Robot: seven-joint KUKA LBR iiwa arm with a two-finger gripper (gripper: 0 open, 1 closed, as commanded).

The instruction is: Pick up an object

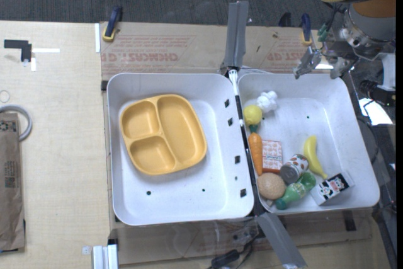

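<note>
Yellow tray, orange carrot

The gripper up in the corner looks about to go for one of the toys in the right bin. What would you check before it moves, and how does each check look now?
1. Gripper free of load: ok, nothing shows between its fingers.
2. Fingers open enough to grasp: cannot tell, too small and blurred.
3. Gripper above the right bin: not ok, it hangs at the bin's far rim, away from the toys.
4. An easy target: ok, the banana lies apart from most of the pile, though its lower end nears the small carton.
5. Crowded items: not ok, the carrot, can and green toy sit bunched together.
</note>
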